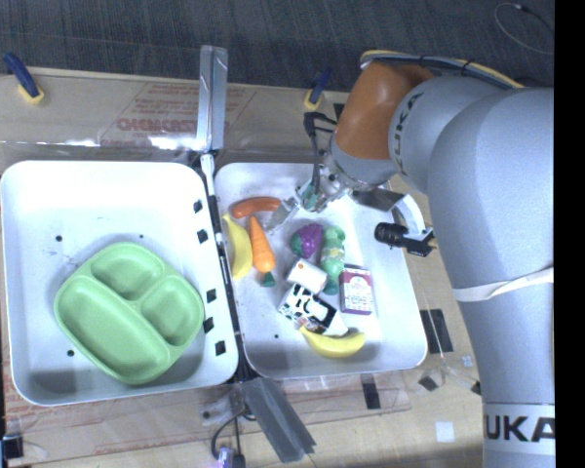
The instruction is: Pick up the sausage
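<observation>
Left bin [19, 261]: green divided plate [129, 310], lower left of frame. Right bin [400, 339], centre: banana [239, 247] along its left wall; sausage [255, 206] at upper left, just above carrot [262, 249]; purple and green toys [317, 242] mid-bin; small cartons [357, 292]; second banana [334, 342] at bottom. Hand [310, 197]: lowered just right of sausage, finger state cannot be told. Arm [468, 164]: enters from right, orange band uppermost.

Bench [97, 100], two white bins [24, 261] side by side
</observation>
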Controlling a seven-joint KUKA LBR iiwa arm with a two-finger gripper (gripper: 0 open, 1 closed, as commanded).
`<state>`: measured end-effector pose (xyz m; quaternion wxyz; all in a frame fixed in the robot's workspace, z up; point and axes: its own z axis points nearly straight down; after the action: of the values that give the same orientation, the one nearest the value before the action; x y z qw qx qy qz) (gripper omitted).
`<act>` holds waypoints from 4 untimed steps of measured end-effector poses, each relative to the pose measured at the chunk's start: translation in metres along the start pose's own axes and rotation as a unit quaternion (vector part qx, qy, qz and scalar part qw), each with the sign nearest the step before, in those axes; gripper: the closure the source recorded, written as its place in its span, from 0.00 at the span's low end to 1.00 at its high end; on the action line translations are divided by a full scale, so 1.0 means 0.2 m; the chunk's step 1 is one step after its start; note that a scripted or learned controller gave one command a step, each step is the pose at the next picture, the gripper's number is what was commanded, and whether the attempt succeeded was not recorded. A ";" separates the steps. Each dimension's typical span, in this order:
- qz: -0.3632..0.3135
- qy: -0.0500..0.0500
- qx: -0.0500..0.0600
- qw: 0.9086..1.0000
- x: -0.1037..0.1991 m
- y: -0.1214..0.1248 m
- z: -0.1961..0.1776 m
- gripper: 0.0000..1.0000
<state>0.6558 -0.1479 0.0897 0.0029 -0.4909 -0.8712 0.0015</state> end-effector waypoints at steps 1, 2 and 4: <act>0.015 0.001 0.001 1.000 0.22 0.13 0.00 0.00; 0.013 0.002 0.003 1.000 0.22 0.13 -0.03 1.00; 0.004 0.001 0.000 1.000 0.26 -0.11 0.01 0.00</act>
<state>0.6103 -0.1148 0.0883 0.0036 -0.4942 -0.8694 0.0017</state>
